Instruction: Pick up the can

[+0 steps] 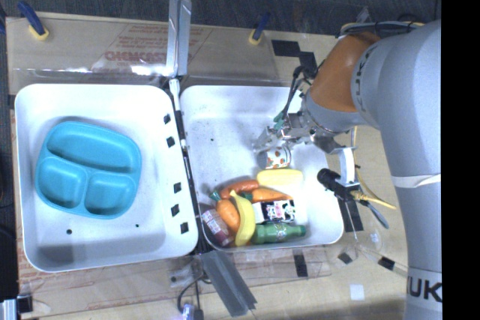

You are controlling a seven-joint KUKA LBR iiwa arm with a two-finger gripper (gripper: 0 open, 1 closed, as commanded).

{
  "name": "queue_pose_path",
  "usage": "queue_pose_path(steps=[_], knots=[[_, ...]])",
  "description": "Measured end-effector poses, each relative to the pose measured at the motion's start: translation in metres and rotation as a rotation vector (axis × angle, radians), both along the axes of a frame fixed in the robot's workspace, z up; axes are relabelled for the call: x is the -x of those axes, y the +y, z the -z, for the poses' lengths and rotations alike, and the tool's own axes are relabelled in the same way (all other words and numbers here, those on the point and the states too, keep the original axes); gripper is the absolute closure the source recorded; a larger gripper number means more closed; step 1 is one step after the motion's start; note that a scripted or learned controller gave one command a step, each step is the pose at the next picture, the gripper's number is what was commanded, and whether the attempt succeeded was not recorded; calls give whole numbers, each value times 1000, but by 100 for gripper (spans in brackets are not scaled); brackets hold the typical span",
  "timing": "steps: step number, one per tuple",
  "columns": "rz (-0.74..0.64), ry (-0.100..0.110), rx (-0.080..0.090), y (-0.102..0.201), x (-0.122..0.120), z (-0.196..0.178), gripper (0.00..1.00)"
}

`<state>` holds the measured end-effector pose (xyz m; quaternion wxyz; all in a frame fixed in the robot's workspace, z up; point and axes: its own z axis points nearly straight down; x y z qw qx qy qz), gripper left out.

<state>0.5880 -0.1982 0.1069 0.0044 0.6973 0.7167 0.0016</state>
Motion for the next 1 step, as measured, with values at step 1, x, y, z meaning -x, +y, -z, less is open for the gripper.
queue_pose_path(steps=[1], knots=[[61,10,-5,64,-24,-84,100]])
